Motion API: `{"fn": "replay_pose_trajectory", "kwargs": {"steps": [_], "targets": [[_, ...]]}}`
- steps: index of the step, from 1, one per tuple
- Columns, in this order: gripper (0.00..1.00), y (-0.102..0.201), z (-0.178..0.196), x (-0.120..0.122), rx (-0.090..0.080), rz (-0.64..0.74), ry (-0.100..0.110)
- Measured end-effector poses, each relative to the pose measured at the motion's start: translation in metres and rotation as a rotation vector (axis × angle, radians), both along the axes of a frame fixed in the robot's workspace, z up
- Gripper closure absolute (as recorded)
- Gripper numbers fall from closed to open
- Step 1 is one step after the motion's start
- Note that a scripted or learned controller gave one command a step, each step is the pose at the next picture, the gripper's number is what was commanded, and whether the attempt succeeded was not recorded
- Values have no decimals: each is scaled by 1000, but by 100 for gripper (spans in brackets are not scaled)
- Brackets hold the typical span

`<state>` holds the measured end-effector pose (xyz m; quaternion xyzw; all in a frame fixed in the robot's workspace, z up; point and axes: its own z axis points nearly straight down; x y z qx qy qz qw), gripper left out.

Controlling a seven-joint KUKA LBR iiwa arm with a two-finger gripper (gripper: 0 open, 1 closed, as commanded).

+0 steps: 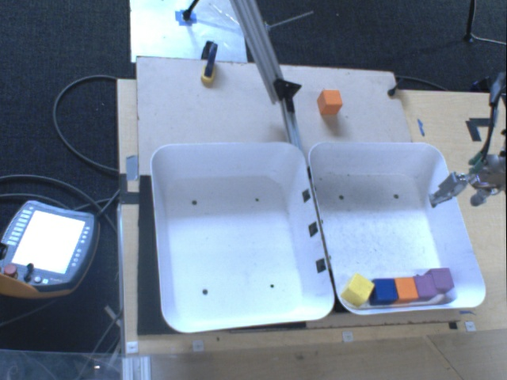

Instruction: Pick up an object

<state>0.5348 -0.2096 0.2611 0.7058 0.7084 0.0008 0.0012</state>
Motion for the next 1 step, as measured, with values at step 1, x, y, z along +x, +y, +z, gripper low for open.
{"fn": "replay_pose_trajectory", "kwargs": {"steps": [1], "targets": [[100, 0, 11, 1, -1, 4, -4]]}}
